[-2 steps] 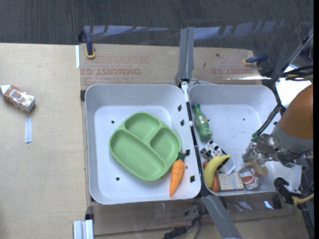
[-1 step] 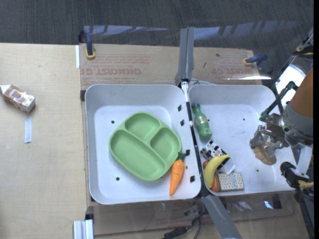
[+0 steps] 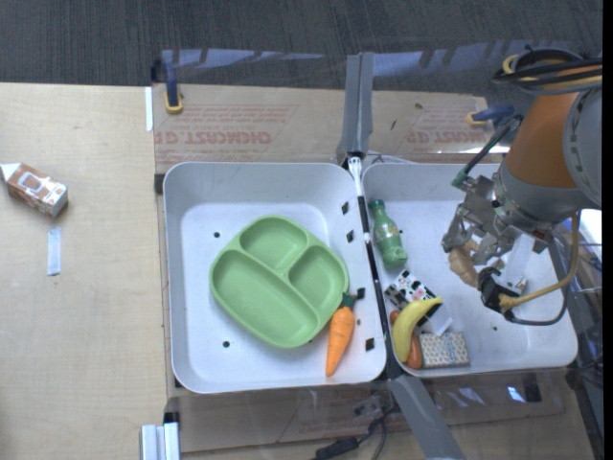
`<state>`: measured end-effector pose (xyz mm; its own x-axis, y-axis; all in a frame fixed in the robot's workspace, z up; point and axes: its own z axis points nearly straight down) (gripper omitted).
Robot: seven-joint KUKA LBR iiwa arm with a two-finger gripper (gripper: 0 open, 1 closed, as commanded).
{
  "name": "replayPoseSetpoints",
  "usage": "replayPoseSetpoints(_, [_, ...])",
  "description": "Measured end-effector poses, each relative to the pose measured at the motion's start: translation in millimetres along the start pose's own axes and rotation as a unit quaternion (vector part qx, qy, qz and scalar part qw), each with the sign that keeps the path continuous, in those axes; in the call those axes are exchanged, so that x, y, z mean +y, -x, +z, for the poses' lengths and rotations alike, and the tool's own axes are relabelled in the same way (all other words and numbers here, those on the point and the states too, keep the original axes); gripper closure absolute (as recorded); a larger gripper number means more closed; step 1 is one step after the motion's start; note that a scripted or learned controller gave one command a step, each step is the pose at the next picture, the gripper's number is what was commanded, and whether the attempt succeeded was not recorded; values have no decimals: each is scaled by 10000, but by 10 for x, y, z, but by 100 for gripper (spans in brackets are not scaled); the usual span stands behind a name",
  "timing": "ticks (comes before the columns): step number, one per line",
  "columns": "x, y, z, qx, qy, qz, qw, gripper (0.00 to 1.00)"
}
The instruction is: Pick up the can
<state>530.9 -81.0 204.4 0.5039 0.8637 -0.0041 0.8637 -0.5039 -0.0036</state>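
My gripper [image 3: 471, 249] hangs low over the middle of the right bin [image 3: 536, 353], below the orange-banded wrist. A tan, rounded object [image 3: 463, 264] lies right under it, partly hidden by the gripper; I cannot tell if this is the can or if it is held. Left of it lie a small black-and-white patterned item [image 3: 407, 287], a banana [image 3: 410, 320] and a red object [image 3: 414, 354] half tucked under the banana. No object reads clearly as a can.
A green bottle [image 3: 387, 234] lies by the right bin's left wall. A patterned box [image 3: 444, 350] sits near its front. The left bin [image 3: 192, 257] holds a green divided plate [image 3: 278, 281] and a toy carrot [image 3: 338, 340]. A small carton [image 3: 36, 191] rests on the bench far left.
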Motion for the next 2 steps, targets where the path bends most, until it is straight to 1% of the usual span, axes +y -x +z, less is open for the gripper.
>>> replayPoseSetpoints(1, [-50,522,-557,3,4,197,9998,100])
replayPoseSetpoints(2, [431,-34,145,0,-3,1968,9805,100])
